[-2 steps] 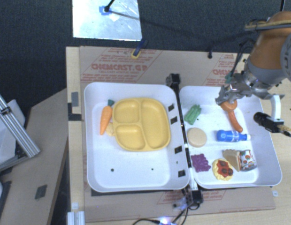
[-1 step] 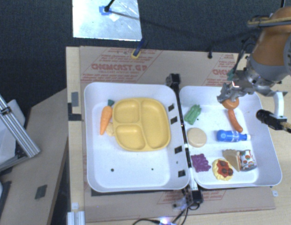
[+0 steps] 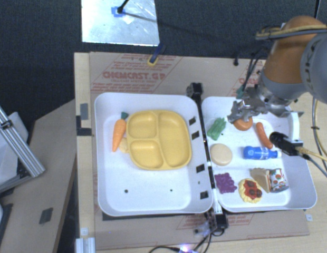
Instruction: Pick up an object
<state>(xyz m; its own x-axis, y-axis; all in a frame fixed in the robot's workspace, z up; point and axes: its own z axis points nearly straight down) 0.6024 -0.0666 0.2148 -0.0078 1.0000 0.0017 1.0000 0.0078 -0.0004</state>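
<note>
1. The gripper (image 3: 242, 114) is seen low over the far part of the right bin (image 3: 306, 194), right at an orange rounded object (image 3: 242, 124).
2. Whether the jaws are open or closed cannot be told; no object is seen between them, so no grasp is judged made, and closing and lifting are judged left.
3. The orange rounded object lies just beside the green piece (image 3: 217, 127) and the red sausage (image 3: 263, 135); its visible part is stretched slightly left to right, with no clear pointing end.
</note>
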